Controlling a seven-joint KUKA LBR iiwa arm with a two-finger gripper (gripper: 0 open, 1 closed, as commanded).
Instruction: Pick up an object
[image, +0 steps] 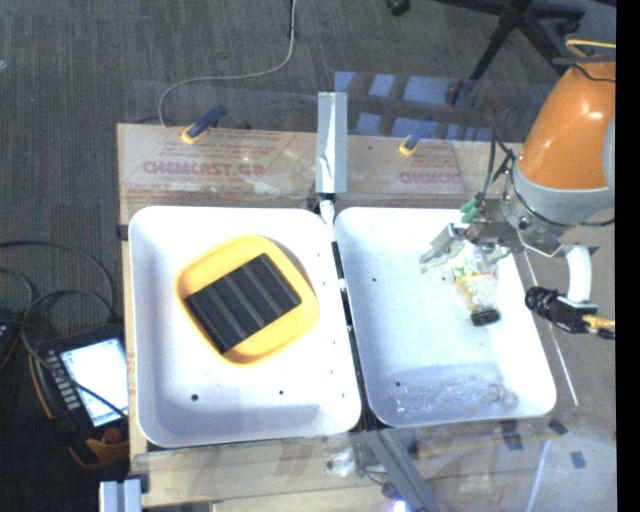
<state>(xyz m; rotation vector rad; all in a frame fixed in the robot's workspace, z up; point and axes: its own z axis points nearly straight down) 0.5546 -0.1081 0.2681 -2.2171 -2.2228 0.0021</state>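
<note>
My gripper (462, 283) hangs over the upper right part of the right bin (400, 330), below the orange band of the arm (570, 120). Its two fingers stand spread apart, one grey finger (438, 250) to the left and one dark-tipped finger (485, 316) lower down. A small clear packet with green and yellow marks (470, 277) lies between them on the bin floor; I cannot tell whether either finger touches it. A yellow block with a black ridged top (248, 298) lies in the middle of the left bin (160, 400).
A metal divider (331, 150) stands behind the seam between the bins. A glossy smear (450, 392) shows at the front of the right bin. A black cable plug (555, 305) hangs off the arm over the right rim.
</note>
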